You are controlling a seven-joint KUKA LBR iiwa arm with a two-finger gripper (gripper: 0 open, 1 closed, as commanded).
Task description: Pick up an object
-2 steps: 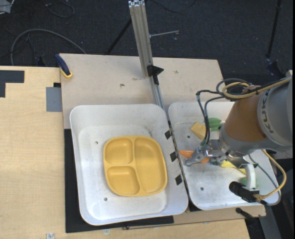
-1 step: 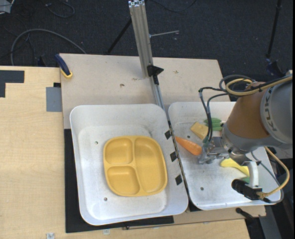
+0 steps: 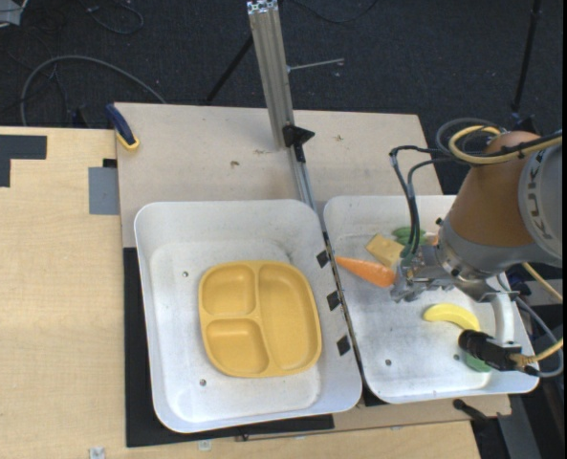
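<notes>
And we're over the right-hand shallow white bin (image 3: pixel 398 376), where the grey arm reaches in from the right with the gripper (image 3: pixel 407 286) down low, right at the thick end of a tapered orange plastic carrot (image 3: pixel 363 271). The carrot lies flat near the bin's left wall, its tip pointing toward the neighbouring bin. It looks like the target, simply because it's the thing closest to the gripper. Touching it? Holding it? Can't tell, folks: the wrist sits over the working end, so this angle doesn't show whether the gripper is open or closed.

There are plenty of alternatives nearby. A pale yellow wedge-like block (image 3: pixel 382 249) sits just behind the carrot, with a small green piece (image 3: pixel 401 233) beyond it, partly screened by the cables. A curved yellow plastic banana (image 3: pixel 450 315) lies just on the near side of the gripper. All of them are loose on the bin floor, spread out enough that each could be approached from above.

Over in the left-hand shallow white bin (image 3: pixel 163 256), a yellow three-compartment plastic plate (image 3: pixel 260 317) sits flat, well apart from the action. Both bins rest on the pale wooden worktop (image 3: pixel 197 156).

My read is that a grasp is being lined up or tried, and the carrot isn't off the floor yet. It's slim and rounded, so an off-centre squeeze near its end could send it rolling or squirting away.
</notes>
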